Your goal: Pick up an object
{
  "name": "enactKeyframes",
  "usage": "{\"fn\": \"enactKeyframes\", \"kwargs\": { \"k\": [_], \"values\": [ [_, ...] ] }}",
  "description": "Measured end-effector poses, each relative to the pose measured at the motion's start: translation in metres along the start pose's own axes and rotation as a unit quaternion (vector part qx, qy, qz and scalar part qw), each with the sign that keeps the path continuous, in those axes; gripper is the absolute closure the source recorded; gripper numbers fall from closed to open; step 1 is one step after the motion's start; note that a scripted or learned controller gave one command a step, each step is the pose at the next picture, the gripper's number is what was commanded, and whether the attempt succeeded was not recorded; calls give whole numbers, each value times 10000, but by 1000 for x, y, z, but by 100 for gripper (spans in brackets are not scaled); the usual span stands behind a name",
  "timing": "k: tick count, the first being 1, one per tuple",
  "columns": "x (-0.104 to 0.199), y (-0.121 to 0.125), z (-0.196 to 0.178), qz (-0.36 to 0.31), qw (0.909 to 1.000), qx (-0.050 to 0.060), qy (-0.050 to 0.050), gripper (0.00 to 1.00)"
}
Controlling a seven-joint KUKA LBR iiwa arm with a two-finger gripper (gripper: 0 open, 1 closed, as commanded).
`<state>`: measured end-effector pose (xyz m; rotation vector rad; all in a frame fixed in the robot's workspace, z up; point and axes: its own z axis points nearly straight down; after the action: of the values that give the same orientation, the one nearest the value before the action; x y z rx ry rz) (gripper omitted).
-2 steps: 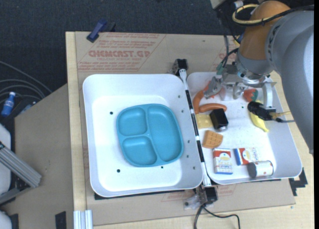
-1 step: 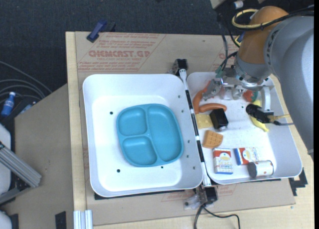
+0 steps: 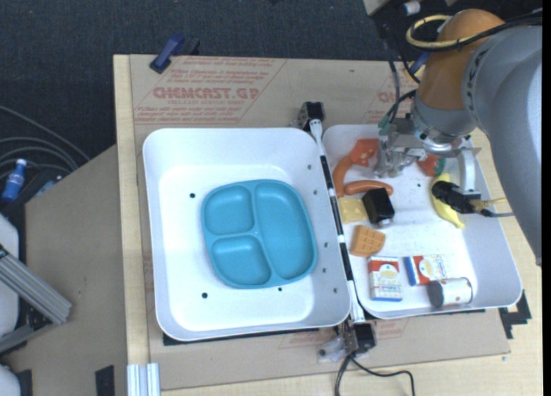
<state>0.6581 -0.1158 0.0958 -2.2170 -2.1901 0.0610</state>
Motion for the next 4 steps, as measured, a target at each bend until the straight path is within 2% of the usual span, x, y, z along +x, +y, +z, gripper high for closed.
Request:
{"fn": "enactKeyframes", "kwargs": {
  "k": [1, 2, 3, 4],
  "values": [
    [1, 1, -1, -4, 10000, -24, 3, 0],
    [11, 1, 12, -1, 10000, -36, 26, 0],
    [9, 0, 2, 3, 10000, -13, 14, 100],
    [34, -56, -88, -62, 9997, -221, 55, 100]
  ]
}}
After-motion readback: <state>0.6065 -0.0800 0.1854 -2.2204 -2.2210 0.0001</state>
